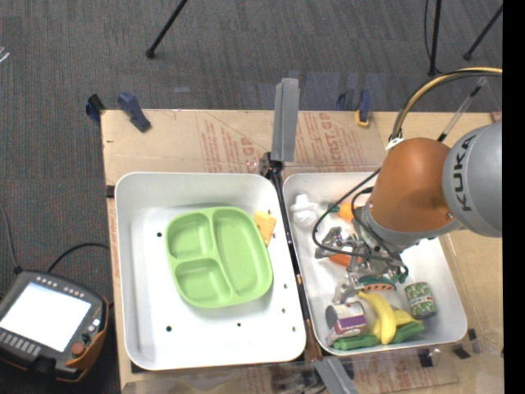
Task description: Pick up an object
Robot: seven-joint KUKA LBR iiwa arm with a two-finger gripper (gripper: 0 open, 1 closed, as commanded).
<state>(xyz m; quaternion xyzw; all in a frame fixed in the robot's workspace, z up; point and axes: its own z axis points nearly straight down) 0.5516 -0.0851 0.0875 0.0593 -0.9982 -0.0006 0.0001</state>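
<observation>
Right bin (456, 300): banana (381, 314), purple-labelled can (348, 319), green can (420, 299) and a green thing (369, 342) at the near end. The jaws (361, 263) hang above this clutter; open or closed, cannot tell, metal parts blur together. Orange wrist (414, 189) hides the middle. White lump (304, 211) farther back. Left bin (135, 269) has a green plate (219, 255). Cardboard-topped bench (205, 142), dark carpet (230, 39) beyond.

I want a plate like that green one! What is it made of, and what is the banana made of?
The green plate looks like smooth plastic: one even lime colour, soft rounded edges, three moulded compartments and a dull sheen. The banana in the right bin is probably a plastic toy too, since its yellow is very even and slightly glossy, but from this far it could be real.
</observation>
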